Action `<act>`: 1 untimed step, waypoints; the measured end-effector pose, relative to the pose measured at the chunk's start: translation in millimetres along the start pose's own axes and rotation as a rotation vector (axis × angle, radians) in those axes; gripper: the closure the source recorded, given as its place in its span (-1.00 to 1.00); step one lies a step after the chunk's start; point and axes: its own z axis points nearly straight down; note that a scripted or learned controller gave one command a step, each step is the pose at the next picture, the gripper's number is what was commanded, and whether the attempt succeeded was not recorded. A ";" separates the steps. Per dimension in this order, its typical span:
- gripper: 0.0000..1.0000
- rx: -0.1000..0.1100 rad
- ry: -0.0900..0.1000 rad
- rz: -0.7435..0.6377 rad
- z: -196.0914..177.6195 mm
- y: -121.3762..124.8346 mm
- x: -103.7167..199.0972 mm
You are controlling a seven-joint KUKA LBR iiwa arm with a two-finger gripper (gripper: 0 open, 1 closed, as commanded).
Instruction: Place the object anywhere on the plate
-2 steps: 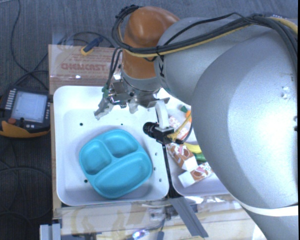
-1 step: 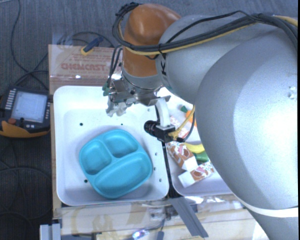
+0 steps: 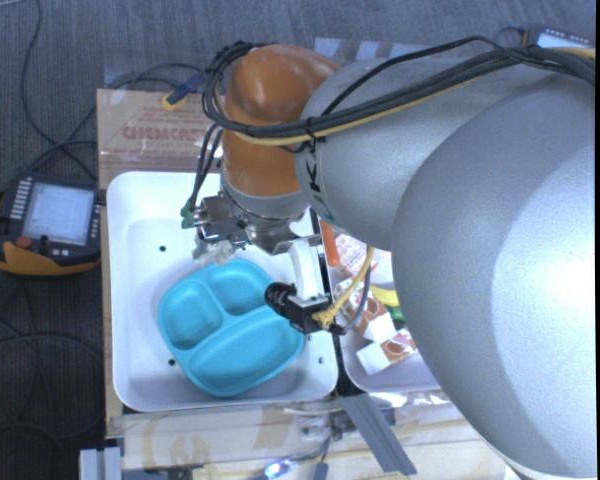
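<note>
Where arm (image 3: pixel 460 198) hangs, plate (image 3: pixel 230 328) beneath

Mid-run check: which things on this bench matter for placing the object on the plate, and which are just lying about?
Part of the job:
- blue divided plate in the left bin
- gripper, low over the plate's far edge; what it carries, if anything, can't be made out

Just lying about:
- jumble of small packets in the right bin
- teach pendant on the floor
- cardboard sheet behind the bins
</note>
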 end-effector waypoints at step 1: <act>1.00 0.004 0.002 0.186 1.1 -61.9 -50.5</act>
